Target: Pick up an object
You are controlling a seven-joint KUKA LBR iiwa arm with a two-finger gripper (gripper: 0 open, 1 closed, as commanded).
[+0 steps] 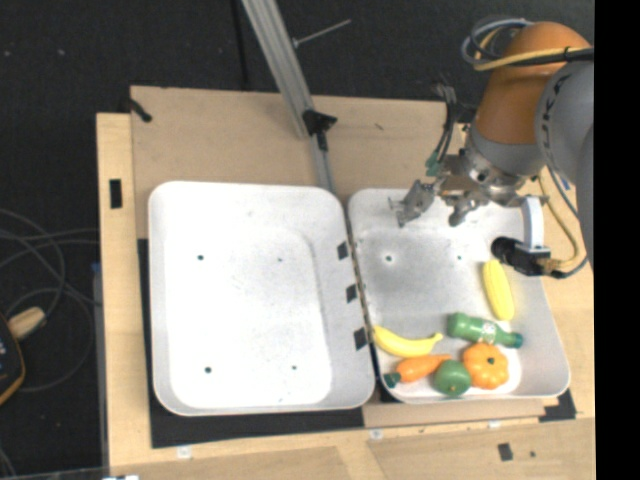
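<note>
A: Lower right of frame, right bin (pixel 400 268): banana (pixel 405 343), carrot (pixel 420 368), green pepper (pixel 452 378), pumpkin (pixel 487 365), green bottle (pixel 482 330) and corn (pixel 498 288), clustered along its near and right sides.

B: Gripper (pixel 432 208)?

A: Upper part of that bin, fingers spread wide, nothing between them, well apart from the cluster.

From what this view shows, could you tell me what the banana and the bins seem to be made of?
Banana: probably moulded plastic, with a uniform yellow and smooth surface. Left bin and right bin: likely white plastic trays, with a matte look, rounded corners and faint grey scuffing. None of this is certain.
</note>
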